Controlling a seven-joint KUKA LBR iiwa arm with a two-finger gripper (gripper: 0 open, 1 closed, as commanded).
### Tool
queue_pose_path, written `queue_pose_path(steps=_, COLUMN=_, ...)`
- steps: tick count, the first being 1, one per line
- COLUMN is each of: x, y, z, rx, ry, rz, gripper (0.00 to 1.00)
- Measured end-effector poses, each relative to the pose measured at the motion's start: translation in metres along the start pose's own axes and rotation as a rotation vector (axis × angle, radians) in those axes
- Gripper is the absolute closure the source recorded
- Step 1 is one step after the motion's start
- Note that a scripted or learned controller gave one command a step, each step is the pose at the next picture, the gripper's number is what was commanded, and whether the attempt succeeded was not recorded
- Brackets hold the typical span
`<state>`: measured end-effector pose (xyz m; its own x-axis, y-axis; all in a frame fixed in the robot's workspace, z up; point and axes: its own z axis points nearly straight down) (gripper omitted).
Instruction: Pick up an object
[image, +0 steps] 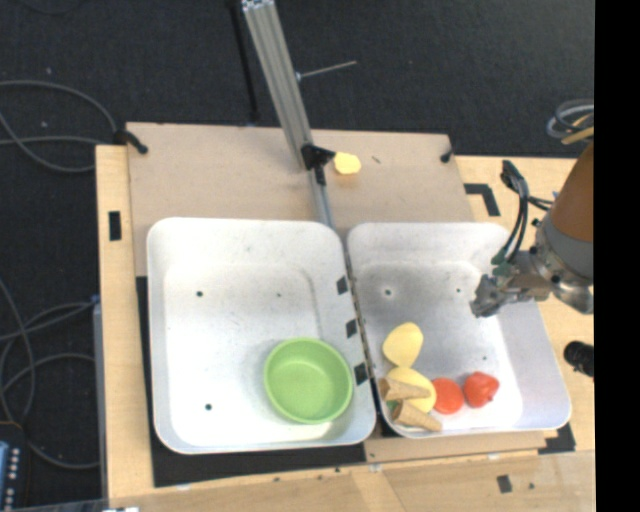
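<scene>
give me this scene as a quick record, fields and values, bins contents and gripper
left bin: green bowl, near its front right corner
right bin: yellow fruit, tan pieces, two red items, all clustered along the front
gripper: over the right bin's right side, apart from the cluster; nothing seen in it
outside the bins: small yellow item on the board behind them, beside the metal post
arm: enters from the right

No text, label, brand or number can be read anywhere in the frame. The small dark marks on the bench (480, 195) at upper right look like tape or brackets, perhaps, not lettering.
</scene>
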<state>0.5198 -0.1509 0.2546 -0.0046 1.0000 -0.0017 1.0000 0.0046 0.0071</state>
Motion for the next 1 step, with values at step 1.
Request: queue_pose_path(steps=1, x=-0.0007, y=0.0018, z=-0.0351, rx=0.001, ry=0.0, rz=-0.001, gripper=1.0)
